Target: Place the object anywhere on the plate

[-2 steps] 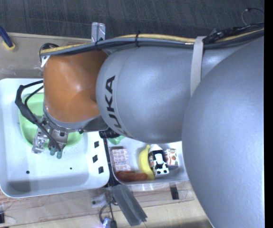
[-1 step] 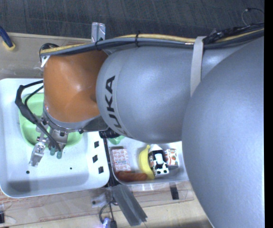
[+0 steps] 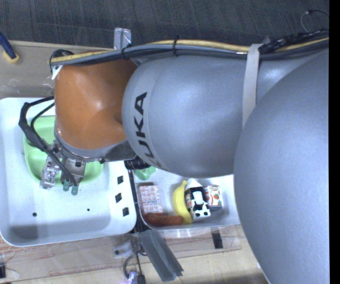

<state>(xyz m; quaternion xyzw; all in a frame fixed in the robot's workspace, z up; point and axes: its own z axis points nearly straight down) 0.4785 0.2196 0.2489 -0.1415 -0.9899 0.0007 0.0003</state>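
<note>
I see the green plate (image 3: 35, 149) in the left bin (image 3: 10, 218), mostly hidden under the arm. My gripper (image 3: 60, 179) hangs at the plate's lower edge; I cannot tell its state or whether it holds an object. Candidates, a banana (image 3: 179, 201) and cow toy (image 3: 197, 203), lie in the right bin (image 3: 229, 220). I judge this the placing step; next I need confirmation of a grasp

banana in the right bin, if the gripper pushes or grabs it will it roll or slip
The banana is curved, so it would more likely pivot or rock than roll far. Its skin looks smooth, so two fingers might slip unless they close across its middle. It lies against the cow-patterned toy, which would probably get nudged by a push.
</note>
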